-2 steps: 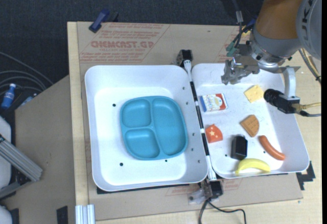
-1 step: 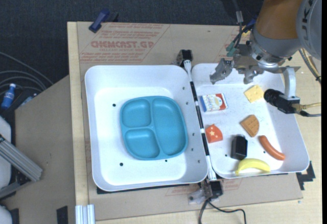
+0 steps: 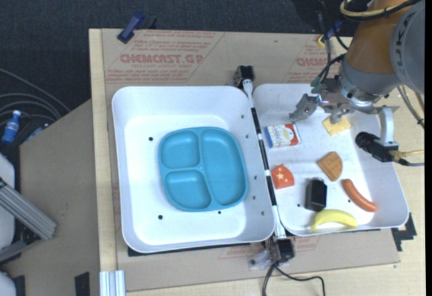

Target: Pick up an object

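Observation:
The right bin (image 3: 378,153) holds several small items: a white and red carton (image 3: 281,135), a yellow cheese wedge (image 3: 336,125), a brown toast piece (image 3: 330,165), a red piece (image 3: 282,177), a black block (image 3: 315,194), an orange sausage (image 3: 358,195) and a yellow banana (image 3: 333,220). My gripper (image 3: 319,110) hangs over the far part of this bin, open, with nothing between its fingers. One finger (image 3: 301,108) is above and right of the carton. The other finger sits just above the cheese wedge.
The left bin (image 3: 135,153) holds a blue divided plate (image 3: 202,168). A black bar (image 3: 260,153) runs between the two bins. The grey arm with its orange band (image 3: 378,32) comes in from the top right, with cables beside it.

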Controlling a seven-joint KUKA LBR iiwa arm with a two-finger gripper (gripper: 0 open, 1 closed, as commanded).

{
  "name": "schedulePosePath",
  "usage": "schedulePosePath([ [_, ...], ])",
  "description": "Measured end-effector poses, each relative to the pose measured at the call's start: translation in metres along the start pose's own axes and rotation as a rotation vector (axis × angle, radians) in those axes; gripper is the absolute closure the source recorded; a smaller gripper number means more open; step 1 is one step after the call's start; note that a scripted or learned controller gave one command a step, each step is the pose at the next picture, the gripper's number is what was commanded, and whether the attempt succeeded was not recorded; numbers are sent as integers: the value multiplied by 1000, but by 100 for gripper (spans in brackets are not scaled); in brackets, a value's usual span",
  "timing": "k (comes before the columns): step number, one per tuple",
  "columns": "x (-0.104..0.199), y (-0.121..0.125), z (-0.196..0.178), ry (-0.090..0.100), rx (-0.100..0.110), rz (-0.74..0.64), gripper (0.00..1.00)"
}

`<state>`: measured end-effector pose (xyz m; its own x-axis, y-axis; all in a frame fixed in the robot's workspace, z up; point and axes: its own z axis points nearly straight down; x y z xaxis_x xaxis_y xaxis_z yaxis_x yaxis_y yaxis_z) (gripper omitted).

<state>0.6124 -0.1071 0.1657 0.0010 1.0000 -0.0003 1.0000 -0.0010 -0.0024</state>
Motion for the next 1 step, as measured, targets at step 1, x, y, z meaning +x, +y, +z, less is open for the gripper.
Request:
schedulePosePath([
  [1,-8,51,82,0,-1,-1,0],
])
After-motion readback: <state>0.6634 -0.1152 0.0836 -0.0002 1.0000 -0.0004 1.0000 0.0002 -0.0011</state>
